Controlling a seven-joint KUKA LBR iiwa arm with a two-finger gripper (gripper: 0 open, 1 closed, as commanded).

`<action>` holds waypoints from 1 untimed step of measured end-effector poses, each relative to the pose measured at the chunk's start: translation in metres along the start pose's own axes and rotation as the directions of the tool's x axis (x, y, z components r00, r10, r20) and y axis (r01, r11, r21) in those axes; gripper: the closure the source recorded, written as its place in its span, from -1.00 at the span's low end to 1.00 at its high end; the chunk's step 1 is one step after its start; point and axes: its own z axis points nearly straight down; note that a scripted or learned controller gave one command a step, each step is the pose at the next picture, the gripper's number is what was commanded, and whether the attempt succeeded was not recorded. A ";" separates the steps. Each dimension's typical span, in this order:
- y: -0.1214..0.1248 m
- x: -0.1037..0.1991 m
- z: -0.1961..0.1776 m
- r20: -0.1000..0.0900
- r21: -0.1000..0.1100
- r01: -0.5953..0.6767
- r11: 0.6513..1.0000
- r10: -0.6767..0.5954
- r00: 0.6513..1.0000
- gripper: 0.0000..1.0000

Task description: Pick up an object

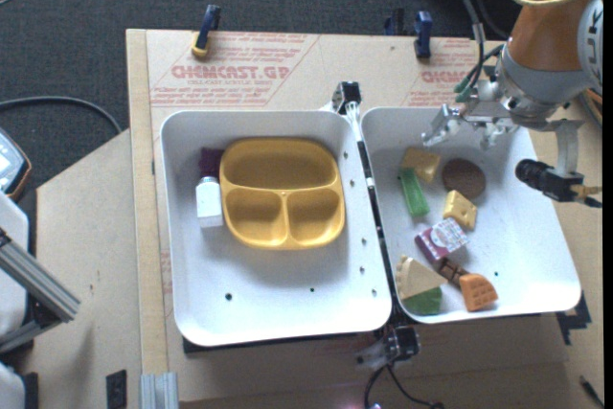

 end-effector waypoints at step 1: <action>0.005 0.007 0.046 0.000 0.004 0.001 1.000 -0.001 1.000 -1.00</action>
